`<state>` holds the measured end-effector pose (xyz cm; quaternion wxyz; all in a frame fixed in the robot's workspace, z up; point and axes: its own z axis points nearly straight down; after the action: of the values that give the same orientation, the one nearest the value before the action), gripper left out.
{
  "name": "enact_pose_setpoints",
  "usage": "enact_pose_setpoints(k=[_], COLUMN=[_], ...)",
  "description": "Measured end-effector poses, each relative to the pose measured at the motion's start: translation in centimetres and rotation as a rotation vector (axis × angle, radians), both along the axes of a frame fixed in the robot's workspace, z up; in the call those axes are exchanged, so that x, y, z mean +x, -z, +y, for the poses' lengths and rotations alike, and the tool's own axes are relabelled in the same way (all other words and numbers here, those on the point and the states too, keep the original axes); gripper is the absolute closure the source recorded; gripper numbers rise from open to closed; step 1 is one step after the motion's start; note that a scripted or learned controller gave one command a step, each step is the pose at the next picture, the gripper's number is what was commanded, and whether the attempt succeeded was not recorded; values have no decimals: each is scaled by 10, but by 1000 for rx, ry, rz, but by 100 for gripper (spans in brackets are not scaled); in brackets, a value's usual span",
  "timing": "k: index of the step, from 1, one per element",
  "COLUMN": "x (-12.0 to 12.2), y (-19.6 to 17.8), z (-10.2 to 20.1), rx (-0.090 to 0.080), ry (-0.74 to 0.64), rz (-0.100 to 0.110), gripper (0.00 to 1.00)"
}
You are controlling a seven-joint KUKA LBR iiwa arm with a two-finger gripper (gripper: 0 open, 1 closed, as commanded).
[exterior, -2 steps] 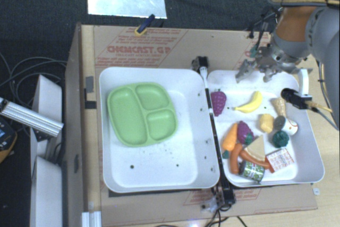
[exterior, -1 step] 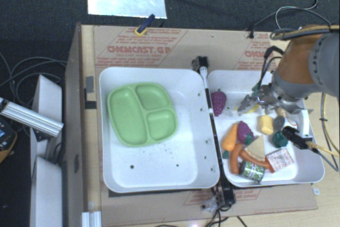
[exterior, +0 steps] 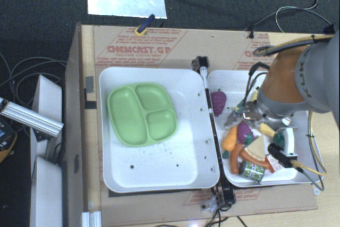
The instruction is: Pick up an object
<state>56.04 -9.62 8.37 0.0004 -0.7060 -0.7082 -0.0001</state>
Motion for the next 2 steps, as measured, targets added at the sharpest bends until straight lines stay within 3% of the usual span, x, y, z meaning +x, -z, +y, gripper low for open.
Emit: enact_pose_setpoints(k=[1, 2], x=[2, 1], y=[-11, -11], z=[-1, -1], rx=[-1, -1], ry=[-1, -1], rz=[-4, -4], gripper=[100, 0])
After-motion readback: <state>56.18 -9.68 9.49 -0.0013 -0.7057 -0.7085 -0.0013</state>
